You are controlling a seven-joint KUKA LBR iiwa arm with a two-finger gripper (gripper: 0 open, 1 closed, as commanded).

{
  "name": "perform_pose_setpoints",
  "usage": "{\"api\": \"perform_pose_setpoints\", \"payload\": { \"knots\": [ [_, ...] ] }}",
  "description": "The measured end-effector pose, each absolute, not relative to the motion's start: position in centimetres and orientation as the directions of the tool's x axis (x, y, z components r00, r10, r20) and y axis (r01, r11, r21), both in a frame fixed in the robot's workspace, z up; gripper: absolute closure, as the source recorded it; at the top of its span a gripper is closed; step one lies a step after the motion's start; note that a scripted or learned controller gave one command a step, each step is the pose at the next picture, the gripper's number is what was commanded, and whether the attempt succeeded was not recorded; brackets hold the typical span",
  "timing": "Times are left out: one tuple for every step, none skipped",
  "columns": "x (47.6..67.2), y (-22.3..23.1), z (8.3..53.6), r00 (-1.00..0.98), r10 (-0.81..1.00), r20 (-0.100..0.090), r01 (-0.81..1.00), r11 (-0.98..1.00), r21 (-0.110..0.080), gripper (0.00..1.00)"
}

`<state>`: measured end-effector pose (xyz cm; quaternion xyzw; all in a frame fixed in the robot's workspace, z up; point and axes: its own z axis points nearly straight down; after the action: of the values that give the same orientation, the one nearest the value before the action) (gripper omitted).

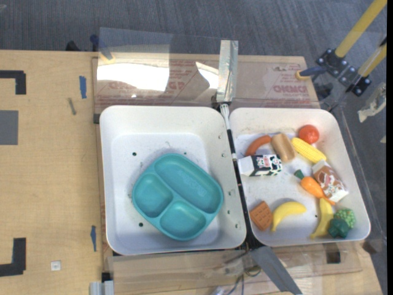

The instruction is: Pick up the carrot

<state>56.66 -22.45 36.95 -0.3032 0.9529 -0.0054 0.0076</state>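
- The carrot [312, 185] lies slantwise in the right bin [346, 129], in its right half. Its green stub points up and to the left, and its orange tip points down and to the right.
- On its right flank the carrot touches a small printed packet [331, 184]. Just above them is an ear of corn [308, 150], and below the tip a yellow banana [323, 217] runs along the bin's right side.
- The freest side is the carrot's left – a patch of bare white floor between the milk carton [261, 165] above and a second banana [287, 212] below.
- Along the far edge of that bin sit a tomato [309, 133], a bread roll [282, 146] and a red sausage [258, 144], well apart from the carrot.
- A broccoli floret [341, 221] fills the near right corner, and a waffle piece [261, 215] lies near the inner wall.
- The left bin [105, 165] holds a teal divided tray [177, 195], with white floor bare all round it.
- Writing: the carton shows a black-and-white cow figure, its words too small to read. The packet's print is blurred. Red lettering on the cardboard sheet [270, 78] behind the bins cannot be made out.
- The claw – whether it stands wide or narrow cannot be told.
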Motion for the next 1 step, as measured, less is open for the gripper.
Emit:
{"api": "perform_pose_setpoints", "payload": {
  "knots": [
    [56.29, -22.28, 41.27, -0.692, -0.722, -0.007, -0.722, 0.692, -0.011, 1.0]
  ]
}}
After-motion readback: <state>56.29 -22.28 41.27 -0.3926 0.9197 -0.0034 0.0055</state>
